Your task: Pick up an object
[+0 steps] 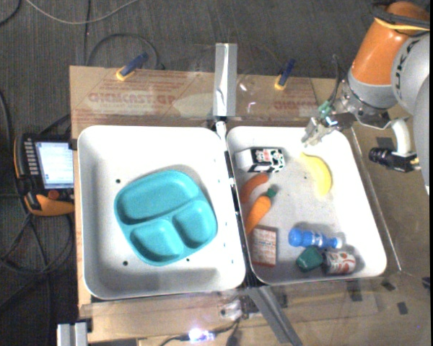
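— Camera view, far left first: what sits off the bench?

— A handheld control unit (45, 170) with orange grips and a lit pale screen; whatever is written on the screen is too small to read. Behind the bins lies a flat brown cardboard sheet (141, 96) with reddish print that looks reversed and cannot be made out, pinned by two blue-and-yellow clamps (130, 66).

— And the left bin?

— The left bin (94, 157) is smooth white plastic with rounded corners. It holds a turquoise tray (166, 215), glossy, moulded into three compartments and lying at an angle.

— The right bin?

— The right bin (368, 215) holds the things that could be picked. Nearest the divider lie a small black-and-white carton (266, 159) with spotted print, a reddish rounded piece (254, 184) and a toy carrot (260, 208), orange and tapered with a green top. Below them lies a flat brown packet (264, 244) with a white label, its lettering illegible. Then come a blue bottle (312, 238), a dark green lump (309, 259) and a can (340, 262) on its side, red and white, brand unreadable. A yellow banana (319, 174), smooth and curved, lies near the far edge.

— The gripper?

— The gripper (314, 133) hangs over the far right corner, above and just beside the banana, apart from it. Its fingers stand slightly apart with nothing between them.
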### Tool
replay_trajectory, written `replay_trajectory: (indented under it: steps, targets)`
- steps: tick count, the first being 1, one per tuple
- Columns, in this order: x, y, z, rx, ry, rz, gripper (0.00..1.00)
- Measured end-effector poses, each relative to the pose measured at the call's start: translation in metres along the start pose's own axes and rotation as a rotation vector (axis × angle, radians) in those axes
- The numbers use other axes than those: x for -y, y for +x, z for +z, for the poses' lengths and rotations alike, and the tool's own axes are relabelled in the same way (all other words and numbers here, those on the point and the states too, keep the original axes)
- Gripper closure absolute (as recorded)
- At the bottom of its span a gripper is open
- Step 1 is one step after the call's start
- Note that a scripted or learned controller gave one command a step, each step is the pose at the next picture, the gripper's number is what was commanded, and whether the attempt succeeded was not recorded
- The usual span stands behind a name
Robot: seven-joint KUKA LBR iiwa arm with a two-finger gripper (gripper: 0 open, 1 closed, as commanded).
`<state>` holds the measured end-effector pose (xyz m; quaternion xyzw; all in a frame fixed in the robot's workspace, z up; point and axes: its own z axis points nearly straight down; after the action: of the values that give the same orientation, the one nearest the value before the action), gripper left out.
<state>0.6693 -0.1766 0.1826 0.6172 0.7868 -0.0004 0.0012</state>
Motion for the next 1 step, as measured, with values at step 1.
replay_trajectory:
  steps: [1]
  targets:
    - [0.0007,-0.0008,0.0004,0.001,0.002,0.002,0.0]
